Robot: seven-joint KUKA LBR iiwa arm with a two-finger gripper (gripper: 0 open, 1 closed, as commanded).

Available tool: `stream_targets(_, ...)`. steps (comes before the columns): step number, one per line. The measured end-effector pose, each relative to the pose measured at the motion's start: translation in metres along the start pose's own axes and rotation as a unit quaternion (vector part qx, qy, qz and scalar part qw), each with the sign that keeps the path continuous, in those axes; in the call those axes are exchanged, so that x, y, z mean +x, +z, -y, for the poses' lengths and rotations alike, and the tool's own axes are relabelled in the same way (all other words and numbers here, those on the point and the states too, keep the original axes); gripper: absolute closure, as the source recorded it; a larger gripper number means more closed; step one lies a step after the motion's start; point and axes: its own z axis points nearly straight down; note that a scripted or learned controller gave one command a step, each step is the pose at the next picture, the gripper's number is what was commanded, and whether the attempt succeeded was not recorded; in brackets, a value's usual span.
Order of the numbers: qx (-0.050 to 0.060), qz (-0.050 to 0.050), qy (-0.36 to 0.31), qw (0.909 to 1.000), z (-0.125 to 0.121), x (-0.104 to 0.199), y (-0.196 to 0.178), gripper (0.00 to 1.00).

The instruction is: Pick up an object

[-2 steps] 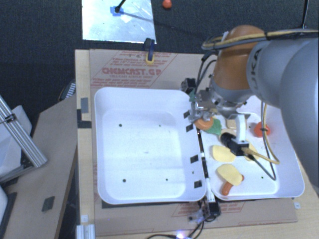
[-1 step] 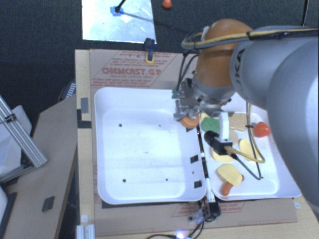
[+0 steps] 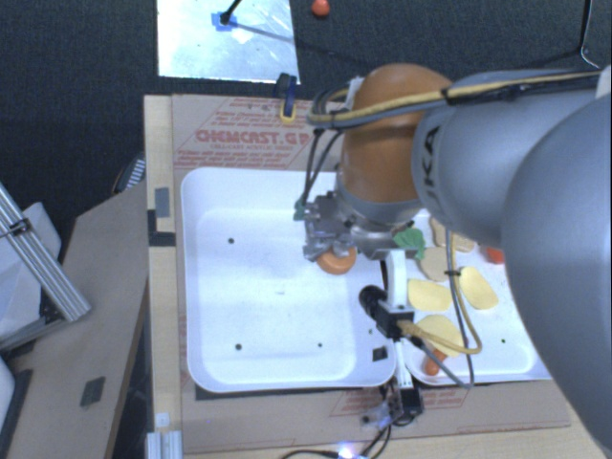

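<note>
My gripper (image 3: 328, 247) hangs over the right side of the left white bin (image 3: 239, 295), close to the wall it shares with the right bin. A round orange object (image 3: 336, 262) shows just under the gripper's tip, partly covered by it. Whether it is gripped or only lies beneath the gripper is unclear. The big grey arm with its orange band reaches in from the right and hides much of the right bin (image 3: 521, 357).
The right bin holds several flat yellow pieces (image 3: 429, 295), a green piece (image 3: 410, 240), a tan piece (image 3: 436, 262) and small red-orange bits (image 3: 433, 363). Beyond the bins lie a shiny sheet (image 3: 225, 27), a small red ball (image 3: 320, 7) and a blue-yellow clip (image 3: 286, 98).
</note>
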Motion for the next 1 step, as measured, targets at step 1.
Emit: stream_targets(1,-0.002,0.0,0.002,1.0,0.0233,0.0369,-0.0295,1.0)
